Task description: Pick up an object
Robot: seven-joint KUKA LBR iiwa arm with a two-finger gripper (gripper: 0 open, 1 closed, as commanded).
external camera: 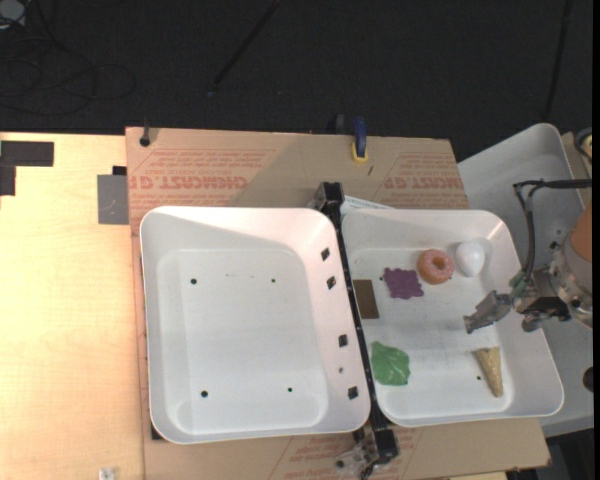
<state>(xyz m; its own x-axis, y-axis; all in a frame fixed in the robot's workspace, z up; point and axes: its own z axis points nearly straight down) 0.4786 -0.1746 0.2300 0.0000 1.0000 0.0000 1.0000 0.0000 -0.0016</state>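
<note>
At the far left lies the pale wooden tabletop (pixel 50 298), with a sheet of printed cardboard (pixel 280 173) spread under both bins; the left bin (pixel 160 268) holds nothing to pick, showing just its white floor with a few small dark dots; the right bin (pixel 525 403) sits touching it along a shared middle edge and carries all the candidates; nearest that edge are a small brown rectangular piece (pixel 363 299) and, below it, a green leafy-looking toy (pixel 390 364); further right a purple, bumpy object (pixel 403 283), perhaps a grape bunch, lies just beside a pink-and-orange doughnut (pixel 435 266), which in turn is close to a white rounded object (pixel 470 257); lower right, apart from the rest, rests a tan ice-cream cone (pixel 491 370); the hand (pixel 492 310) reaches in over the bin's right side, hovering between the white object above and the cone below, with nothing between its fingers; whether those fingers are spread or pressed together I cannot tell at this angle; the step looks like the approach before a grasp, with no object lifted yet; the next move likely calls for settling on one target, the cone or the white object being nearest, centring over it and descending squarely, since the cone's taper could slip out of a poor pinch.
</note>
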